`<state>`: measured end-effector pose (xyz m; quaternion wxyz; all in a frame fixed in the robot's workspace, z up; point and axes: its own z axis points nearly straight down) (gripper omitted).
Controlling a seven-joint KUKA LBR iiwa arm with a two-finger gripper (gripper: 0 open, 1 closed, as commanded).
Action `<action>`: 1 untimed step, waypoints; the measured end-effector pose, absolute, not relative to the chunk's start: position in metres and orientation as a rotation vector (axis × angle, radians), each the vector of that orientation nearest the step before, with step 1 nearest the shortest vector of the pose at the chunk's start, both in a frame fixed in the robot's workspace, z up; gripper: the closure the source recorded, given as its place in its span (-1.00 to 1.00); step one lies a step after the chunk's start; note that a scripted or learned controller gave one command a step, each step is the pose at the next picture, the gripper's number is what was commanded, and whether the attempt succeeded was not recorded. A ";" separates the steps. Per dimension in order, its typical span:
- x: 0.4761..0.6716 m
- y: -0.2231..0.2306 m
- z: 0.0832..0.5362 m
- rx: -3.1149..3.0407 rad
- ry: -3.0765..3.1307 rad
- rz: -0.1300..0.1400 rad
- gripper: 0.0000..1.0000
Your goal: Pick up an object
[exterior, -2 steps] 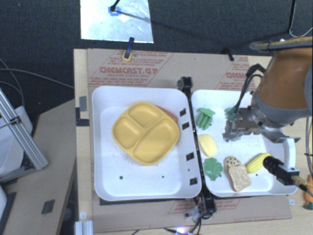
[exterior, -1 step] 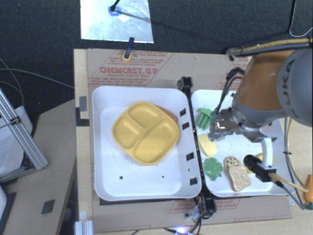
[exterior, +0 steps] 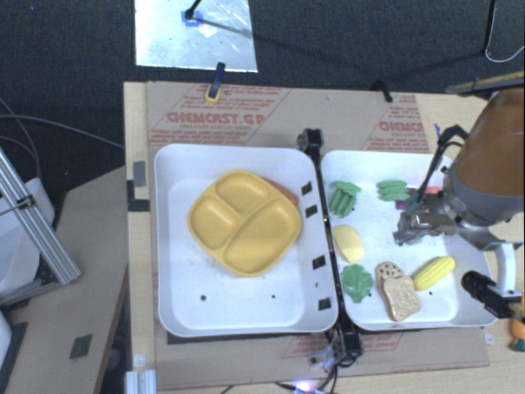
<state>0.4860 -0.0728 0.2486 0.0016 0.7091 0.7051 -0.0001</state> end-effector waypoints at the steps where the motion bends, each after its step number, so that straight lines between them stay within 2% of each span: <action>1: 0.486 -0.086 0.203 2.223 2.221 -0.002 1.00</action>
